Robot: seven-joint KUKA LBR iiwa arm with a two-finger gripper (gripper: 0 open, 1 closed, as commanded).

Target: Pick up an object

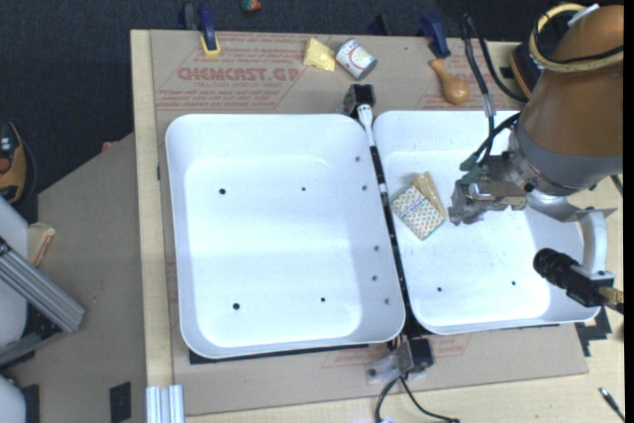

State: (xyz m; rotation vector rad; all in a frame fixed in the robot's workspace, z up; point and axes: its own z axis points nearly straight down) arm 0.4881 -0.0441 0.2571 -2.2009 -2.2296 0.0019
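Worktop (248, 79): a brown board printed with red lettering, carrying both bins side by side; blue clamps hold its far edge.
Left bin (198, 163): shallow and white, with a few small dark dots on its floor.
Right bin (495, 302): shallow and white, touching the left bin along a dark seam; it holds the patterned object near its left wall.
Arm (580, 104): grey with an orange band, reaching in from the right and hanging over the right bin's right half; black cables run along it.
Tool (466, 203): over the right bin's middle, just to the right of the patterned object; from this angle I cannot tell whether it is open or closed, and nothing is seen gripped in it.
Patterned object (418, 207): a small tan piece with a pale dotted face, lying tilted on the right bin's floor near the seam, just beside the tool; contact between them cannot be judged.
Wooden piece (452, 84): a small brown item on the worktop beyond the right bin.
Yellow scrap (319, 55): on the worktop's far strip, beside a small white box (356, 58).
Tiny ball (252, 3): on the dark floor beyond the worktop.
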